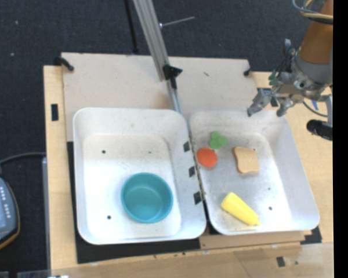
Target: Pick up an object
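The gripper (pixel 268 106) hangs empty, fingers apart, over the right bin's (pixel 290 155) far rim; descending here risks striking it.

Four small things lie in the right bin (pixel 290 155) below me, and one in the left bin (pixel 93 126). A green piece (pixel 218 140) sits near the right bin's left wall, with a round orange-red piece (pixel 207 157) touching it just below. A tan, bread-like slab (pixel 246 160) lies flat to their right, apart from them. A yellow, corn-like piece (pixel 239 208) lies on a slant near the front. A teal bowl (pixel 147 197) stands upright, mouth up, in the left bin's front part.
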You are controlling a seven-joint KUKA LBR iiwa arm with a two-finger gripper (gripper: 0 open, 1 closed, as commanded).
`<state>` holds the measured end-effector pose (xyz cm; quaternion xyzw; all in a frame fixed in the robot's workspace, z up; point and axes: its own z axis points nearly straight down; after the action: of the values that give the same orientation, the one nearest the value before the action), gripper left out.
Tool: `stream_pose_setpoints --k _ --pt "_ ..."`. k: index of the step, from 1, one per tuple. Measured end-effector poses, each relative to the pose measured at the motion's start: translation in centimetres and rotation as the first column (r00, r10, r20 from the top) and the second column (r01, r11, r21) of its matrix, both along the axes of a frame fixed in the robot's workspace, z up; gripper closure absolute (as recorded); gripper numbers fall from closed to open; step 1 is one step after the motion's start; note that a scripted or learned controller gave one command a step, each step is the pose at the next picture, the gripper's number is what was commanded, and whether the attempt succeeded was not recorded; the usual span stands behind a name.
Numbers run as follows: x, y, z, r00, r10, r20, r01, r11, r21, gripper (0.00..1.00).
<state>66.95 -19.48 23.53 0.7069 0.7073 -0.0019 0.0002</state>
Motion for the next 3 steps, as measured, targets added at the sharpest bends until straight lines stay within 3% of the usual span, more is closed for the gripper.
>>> stream_pose_setpoints --k 1,2,3 --pt "0.9 0.1 -4.9 1.000 0.004 -0.001 -0.004 1.000 0.000 0.00" --pt "0.3 -0.3 -9.3 1.000 0.000 -0.001 0.000 1.000 0.000 0.00" --pt "0.5 -0.4 -7.8 1.000 0.003 0.008 -0.003 1.000 -0.004 1.00"
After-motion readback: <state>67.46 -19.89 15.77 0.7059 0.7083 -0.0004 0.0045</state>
